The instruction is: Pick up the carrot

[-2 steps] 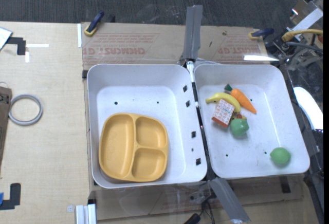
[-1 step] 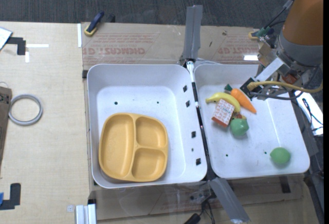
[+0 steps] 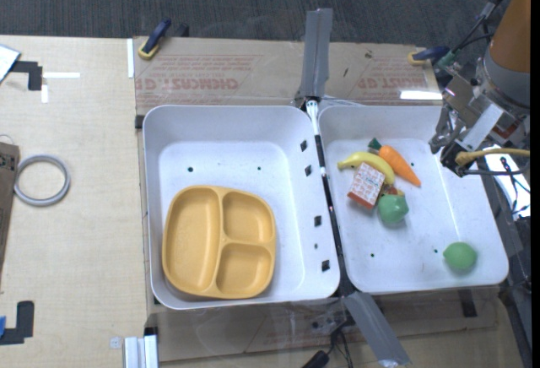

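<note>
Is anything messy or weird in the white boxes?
Nothing looks spilled or broken. The carrot, banana, little carton and a green fruit are bunched together in the right bin, touching. The yellow plate sits flat in the left bin.

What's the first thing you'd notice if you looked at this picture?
Probably the big yellow plastic plate with three compartments, sitting alone in the left white bin. Next, the bright cluster in the right white bin: an orange carrot beside a yellow banana, with the robot's gripper at that bin's right edge.
</note>
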